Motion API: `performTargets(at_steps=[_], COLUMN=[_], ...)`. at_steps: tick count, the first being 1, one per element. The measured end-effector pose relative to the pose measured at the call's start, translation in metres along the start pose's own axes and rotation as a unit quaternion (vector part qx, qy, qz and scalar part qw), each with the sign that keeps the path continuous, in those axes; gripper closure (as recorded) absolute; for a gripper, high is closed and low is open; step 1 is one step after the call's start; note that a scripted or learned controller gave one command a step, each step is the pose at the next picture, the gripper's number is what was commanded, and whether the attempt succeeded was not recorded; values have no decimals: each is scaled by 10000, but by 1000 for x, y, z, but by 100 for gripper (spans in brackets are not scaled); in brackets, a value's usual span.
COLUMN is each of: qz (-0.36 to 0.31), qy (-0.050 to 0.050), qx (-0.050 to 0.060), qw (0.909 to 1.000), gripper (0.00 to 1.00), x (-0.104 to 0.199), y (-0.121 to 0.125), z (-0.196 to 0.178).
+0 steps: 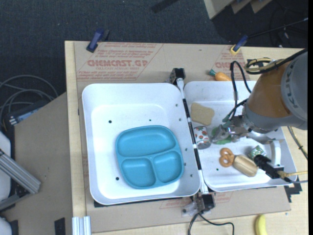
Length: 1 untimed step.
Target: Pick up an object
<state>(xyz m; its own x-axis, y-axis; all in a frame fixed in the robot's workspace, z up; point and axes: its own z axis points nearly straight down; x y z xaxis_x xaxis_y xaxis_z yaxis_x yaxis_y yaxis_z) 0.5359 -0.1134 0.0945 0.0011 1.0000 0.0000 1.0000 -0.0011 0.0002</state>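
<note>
My gripper (223, 131) hangs low in the right bin (215, 93), reaching in from the right at mid-height. Right under its tip lies a small green object (218, 139), partly hidden by it. To its left a small patterned can (201, 136) rests against the divider. A tan bread slice (202, 113) lies up and to the left of the gripper. Below it sit an orange pretzel (226, 157) and a tan roll (245, 165), with another green-and-white item (257, 153) to their right.
The left bin (98, 106) holds a blue divided plate (149, 155). The arm's orange band (271, 94) and cables cover the right bin's upper right part. A small orange item (221, 75) lies on the board behind the bins.
</note>
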Motion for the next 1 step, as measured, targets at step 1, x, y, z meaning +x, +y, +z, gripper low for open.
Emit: performTargets(at_steps=[1], qz=[-11], qy=[5], qx=[-4], qw=[10000], gripper=[100], x=[67], y=[-9], z=[-90])
